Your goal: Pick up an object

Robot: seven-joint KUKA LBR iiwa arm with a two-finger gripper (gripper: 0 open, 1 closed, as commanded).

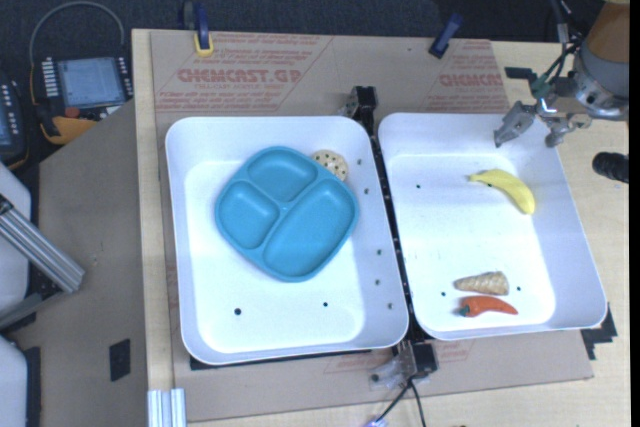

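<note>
**Gripper spread over right bin's far rim, nothing between fingers**

Near edge, right bin (575,245): red pepper (487,307) at about 6 o'clock of the bin floor, lying flat. Just behind it and touching or nearly so, a pale tan root-like piece (483,284); exact kind not discernible. Toward 12 o'clock of the same bin, well apart from those two, a yellow banana (506,188), lying flat, curved.

Left bin (190,245): blue divided plate (287,212) with three compartments, centred and slightly toward the far side. Round cookie (331,161) at the plate's 1 o'clock, touching the plate rim, partly tucked behind it.

Far side: gripper (534,128) over the right bin's far rim, at about 1 o'clock of the banana, near but clear of it. Fingers (510,129) apart, holding nothing. Wrist and arm entering from 3 o'clock.

Beyond the bins: brown board (300,65) with red lettering under both bins, clamped at the far edge.
</note>
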